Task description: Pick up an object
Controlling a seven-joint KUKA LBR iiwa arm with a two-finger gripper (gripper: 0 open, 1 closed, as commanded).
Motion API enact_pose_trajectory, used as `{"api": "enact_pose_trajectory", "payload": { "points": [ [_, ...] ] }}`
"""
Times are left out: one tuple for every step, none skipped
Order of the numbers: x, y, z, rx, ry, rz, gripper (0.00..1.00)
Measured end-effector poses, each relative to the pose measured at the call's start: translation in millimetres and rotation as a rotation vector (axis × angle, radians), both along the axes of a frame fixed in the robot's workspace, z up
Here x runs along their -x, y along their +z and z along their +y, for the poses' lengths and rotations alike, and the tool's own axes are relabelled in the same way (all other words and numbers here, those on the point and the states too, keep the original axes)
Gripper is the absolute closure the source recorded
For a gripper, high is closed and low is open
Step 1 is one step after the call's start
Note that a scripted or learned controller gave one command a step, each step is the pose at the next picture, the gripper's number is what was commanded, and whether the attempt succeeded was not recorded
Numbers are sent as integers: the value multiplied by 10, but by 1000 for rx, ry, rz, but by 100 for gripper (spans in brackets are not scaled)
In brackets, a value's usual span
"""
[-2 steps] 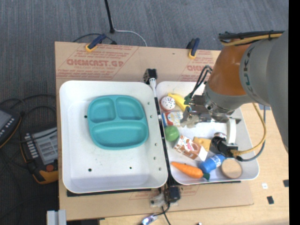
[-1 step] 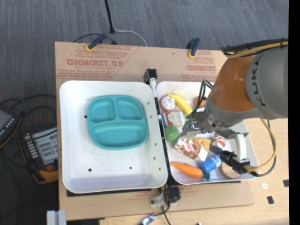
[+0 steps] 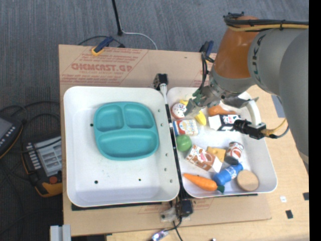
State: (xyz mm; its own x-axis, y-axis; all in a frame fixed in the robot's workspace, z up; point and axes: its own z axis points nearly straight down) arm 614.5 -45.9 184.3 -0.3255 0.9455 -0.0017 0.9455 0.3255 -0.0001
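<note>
Teal plastic, a 3-part tray, lies flat in the left bin, a little toward its far side. The right bin holds the loose pieces: a carrot along its near edge, a blue bottle just right of it, a tan disc in the near right corner, a small can above that, a green ball by the left wall, a snack packet between ball and can, and a yellow piece farther back.

The arm comes in from the right, its orange band over the far end of the right bin. The gripper hangs low over that bin's far left part, just above the yellow piece and a round white item. Whether the pincer is open or closed, I cannot tell; nothing is seen between its tips.
</note>
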Motion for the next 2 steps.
{"api": "enact_pose_trajectory", "payload": {
  "points": [
    [113,-811,-499,2,80,-16,0],
    [-506,-833,-590,-5,-163,27,0]
  ]
}}
